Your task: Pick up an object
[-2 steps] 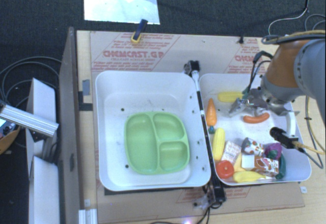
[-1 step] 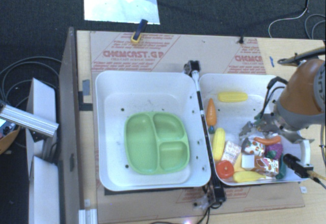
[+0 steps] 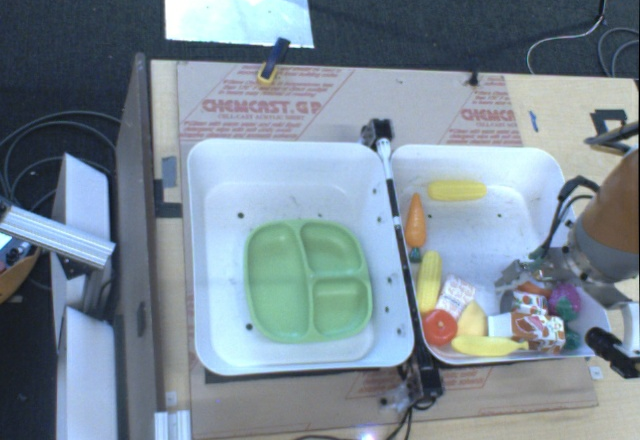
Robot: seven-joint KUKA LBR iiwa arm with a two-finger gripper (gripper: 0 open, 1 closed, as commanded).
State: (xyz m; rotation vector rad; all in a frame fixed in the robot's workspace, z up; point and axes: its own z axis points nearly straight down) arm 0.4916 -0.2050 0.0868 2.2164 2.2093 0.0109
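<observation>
**Toy food in the right bin: handling and grip sites**

Gripper (image 3: 528, 280) of the grey arm, low over the near right part of the shallow white right-hand bin (image 3: 545, 168); whether its claw stands apart or together cannot be told, since arm and clutter mask it. No item is seen clamped in it. Candidate objects lie along the bin's near and left edges: a printed red-and-white carton (image 3: 540, 328) and a purple round toy (image 3: 566, 298) just beside the gripper, a yellow plastic banana (image 3: 485, 346), a red plastic tomato (image 3: 439, 327), a small white packet (image 3: 457, 292), a yellow corn cob (image 3: 429, 279), an orange carrot (image 3: 415, 221), and a second yellow cob (image 3: 456, 191) lying apart near the far wall. These appear to be hollow moulded toys: probably light, stiff, smooth and apt to slip or roll. The carton's flat sides likely offer the surest hold; cobs and banana are best taken across mid-length. The shallow white left-hand bin (image 3: 215, 228) bears a pale green divided plastic tray (image 3: 308, 280).
</observation>
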